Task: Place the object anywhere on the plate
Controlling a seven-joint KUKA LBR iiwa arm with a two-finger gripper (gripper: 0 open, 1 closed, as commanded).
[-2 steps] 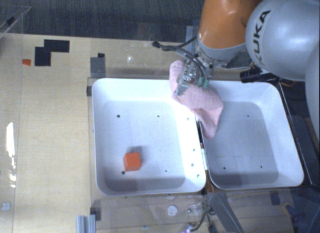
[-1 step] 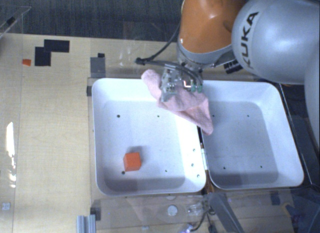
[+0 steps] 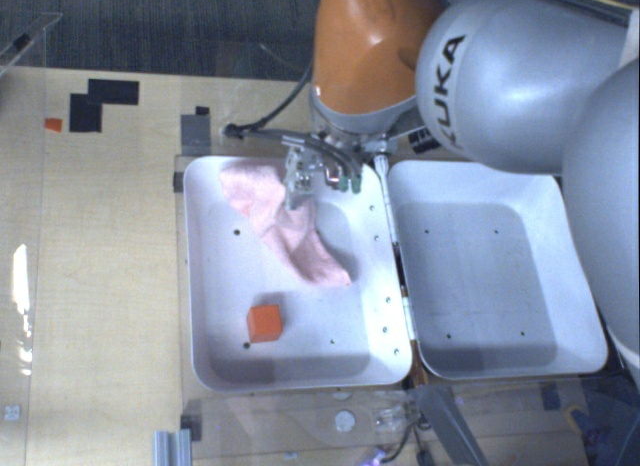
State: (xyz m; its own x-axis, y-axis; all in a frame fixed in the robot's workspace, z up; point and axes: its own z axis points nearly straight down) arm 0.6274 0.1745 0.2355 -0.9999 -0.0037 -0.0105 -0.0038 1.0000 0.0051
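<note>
A pink cloth (image 3: 300, 244) lies in the left bin (image 3: 205, 284), spread from the far left corner toward the middle. My gripper (image 3: 297, 194) hangs over the bin's far side with its fingertips down in the cloth. The fabric bunches up to the tips and looks pinched between them. A small orange cube (image 3: 265, 323) sits on the bin floor near the front left, well apart from the gripper. The orange band (image 3: 370, 39) and the grey arm (image 3: 520, 74) come in from the upper right.
The right bin (image 3: 480, 264) stands beside the left one, sharing a narrow divide. Black marks (image 3: 100, 102) and a small orange tag (image 3: 52, 125) lie on the bench at the far left. A cable (image 3: 270, 119) runs behind the left bin.
</note>
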